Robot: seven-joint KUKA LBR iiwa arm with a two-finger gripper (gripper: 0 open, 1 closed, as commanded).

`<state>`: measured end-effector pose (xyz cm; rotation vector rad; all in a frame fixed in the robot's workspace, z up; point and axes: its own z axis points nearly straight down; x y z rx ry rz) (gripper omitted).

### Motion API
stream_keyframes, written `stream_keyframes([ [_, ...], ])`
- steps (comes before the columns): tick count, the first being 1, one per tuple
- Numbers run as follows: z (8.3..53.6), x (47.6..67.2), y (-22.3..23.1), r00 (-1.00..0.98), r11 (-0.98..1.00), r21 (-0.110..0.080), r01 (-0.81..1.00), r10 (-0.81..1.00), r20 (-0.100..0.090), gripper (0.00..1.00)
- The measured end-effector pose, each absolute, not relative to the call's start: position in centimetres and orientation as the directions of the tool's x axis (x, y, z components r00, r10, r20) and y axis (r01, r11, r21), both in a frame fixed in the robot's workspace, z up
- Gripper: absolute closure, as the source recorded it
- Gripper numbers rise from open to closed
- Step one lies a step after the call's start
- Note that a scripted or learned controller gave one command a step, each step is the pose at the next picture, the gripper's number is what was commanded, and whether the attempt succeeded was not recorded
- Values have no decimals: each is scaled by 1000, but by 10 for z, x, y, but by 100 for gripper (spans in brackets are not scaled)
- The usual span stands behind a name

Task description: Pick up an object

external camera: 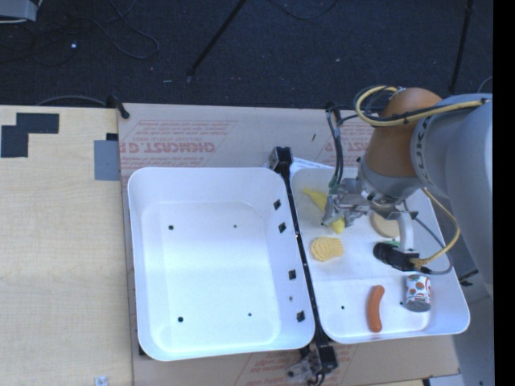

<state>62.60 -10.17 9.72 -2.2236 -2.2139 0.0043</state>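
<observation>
The gripper (pixel 338 218) is low in the right bin (pixel 452 325), at the bin's far end, so the step in hand looks like the reach and descent onto a target. Nothing is visibly lifted yet. I cannot tell from this slant whether the gripper is wide, narrow or closed on anything.

The likeliest target is a yellow banana-like piece (pixel 315 197), lying just beside the gripper on the side toward the left bin (pixel 138 215). A bit of yellow also shows right at the gripper's tip; whether it belongs to that piece is unclear.

Also in the right bin:
- A ridged yellow disc (pixel 326 249) lies near the gripper, on the near side.
- An orange sausage (pixel 375 308) and a small can (pixel 417 292) are well apart from the gripper, at the bin's near end.

The next move probably calls for centring over the yellow piece, closing firmly and lifting straight up. The ridged yellow disc should be left undisturbed.
</observation>
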Motion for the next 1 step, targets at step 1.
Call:
stream_keyframes([
  [1, 194, 635, 16, -10, 10, 6, 1000, 1000, 3, 100],
])
